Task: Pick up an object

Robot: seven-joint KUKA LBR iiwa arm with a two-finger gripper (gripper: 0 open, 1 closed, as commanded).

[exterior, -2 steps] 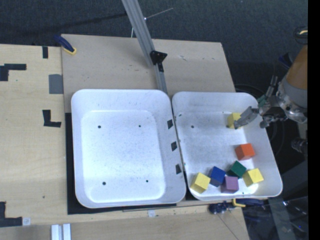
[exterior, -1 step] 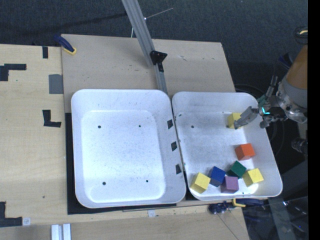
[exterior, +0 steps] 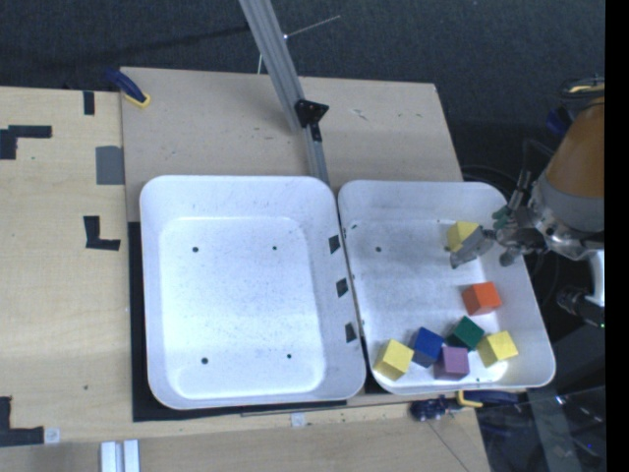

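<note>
Two bins sit side by side on the bench [exterior: 236, 116], the left bin [exterior: 157, 264] at nine o'clock of the right bin [exterior: 393, 214]. In the right bin, one block [exterior: 461, 234] lies toward two o'clock with the gripper [exterior: 484, 246] just beside it at three o'clock. Another block [exterior: 481, 297] lies at four o'clock, and a cluster of blocks [exterior: 447, 350] lies at five o'clock.

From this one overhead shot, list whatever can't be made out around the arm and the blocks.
- Gripper: blurred; whether it touches the yellow block beside it can't be told.
- Arm: cut off by the right edge of the camera view.
- Green block: partly hidden behind the purple block and blue block.
- Blue-and-yellow item below the right bin: too small to identify.
</note>
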